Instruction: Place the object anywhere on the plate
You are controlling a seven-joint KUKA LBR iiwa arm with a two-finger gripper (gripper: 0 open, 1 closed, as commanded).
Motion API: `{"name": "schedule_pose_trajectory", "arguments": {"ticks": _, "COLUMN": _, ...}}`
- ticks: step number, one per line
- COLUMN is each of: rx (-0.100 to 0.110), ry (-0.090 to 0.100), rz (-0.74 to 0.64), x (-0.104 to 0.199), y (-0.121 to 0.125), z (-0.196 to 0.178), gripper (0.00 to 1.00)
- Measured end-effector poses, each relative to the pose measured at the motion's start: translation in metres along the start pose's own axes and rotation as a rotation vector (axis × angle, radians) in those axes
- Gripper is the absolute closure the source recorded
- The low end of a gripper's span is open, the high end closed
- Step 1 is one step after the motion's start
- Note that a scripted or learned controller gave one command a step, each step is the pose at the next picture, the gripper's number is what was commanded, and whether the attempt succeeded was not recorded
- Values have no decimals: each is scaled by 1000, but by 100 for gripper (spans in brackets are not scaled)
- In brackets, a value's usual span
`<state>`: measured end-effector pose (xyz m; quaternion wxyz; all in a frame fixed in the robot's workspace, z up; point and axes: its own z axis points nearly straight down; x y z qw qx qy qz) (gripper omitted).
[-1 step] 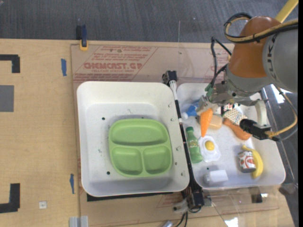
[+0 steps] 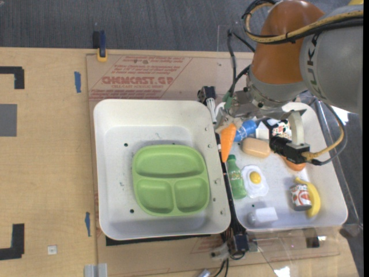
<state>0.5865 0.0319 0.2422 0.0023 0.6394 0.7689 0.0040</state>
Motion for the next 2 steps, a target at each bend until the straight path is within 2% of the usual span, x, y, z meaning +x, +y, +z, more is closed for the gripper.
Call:
{"name": "schedule_pose_trajectory", "arguments": {"ticks": 1, "rx": 17, "ry": 2, "rz": -128, "x": 94, "y": 4, "z": 64, "gripper": 100}}
{"name": "schedule_pose_trajectory", "arguments": {"ticks": 2, "rx": 13, "ry": 0, "rz": -123, "x": 91, "y": 5, "z": 62, "gripper": 0}}
